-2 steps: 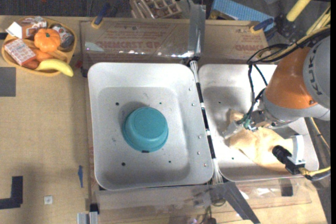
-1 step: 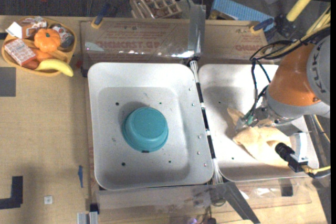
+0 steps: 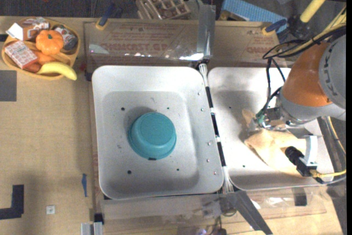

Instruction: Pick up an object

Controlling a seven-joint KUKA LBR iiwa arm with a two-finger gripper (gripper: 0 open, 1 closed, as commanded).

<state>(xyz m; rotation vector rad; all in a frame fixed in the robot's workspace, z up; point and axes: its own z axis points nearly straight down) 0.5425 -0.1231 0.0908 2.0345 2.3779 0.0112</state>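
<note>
The gripper (image 3: 263, 125) hangs low over the right-hand bin (image 3: 242, 82), at the end of the grey arm (image 3: 335, 77) with its glossy orange band. Whether it is clenched or released cannot be told from this slant (the wrist body covers its tip). Directly under it and spreading out toward the near rim lies a pale tan thing (image 3: 272, 147), flat and roughly wedge-shaped, with a matte, slightly crumpled surface. Its upper corner meets the gripper, though an actual grasp cannot be made out. A smaller tan scrap (image 3: 249, 115) pokes out just beside the gripper, on the side toward the other bin.

Well away from the gripper, across the divider between the bins, a teal bowl (image 3: 153, 135) sits upside down in the middle of the left-hand bin (image 3: 110, 85). It is smooth, round plastic with a flat base facing up. Both bins are shallow, white and round-cornered, with small dark specks on their floors.

Far from the gripper, at the bench's back corner, a yellow dish (image 3: 11, 56) holds an orange pumpkin (image 3: 49, 41) and a banana (image 3: 58, 69).
</note>
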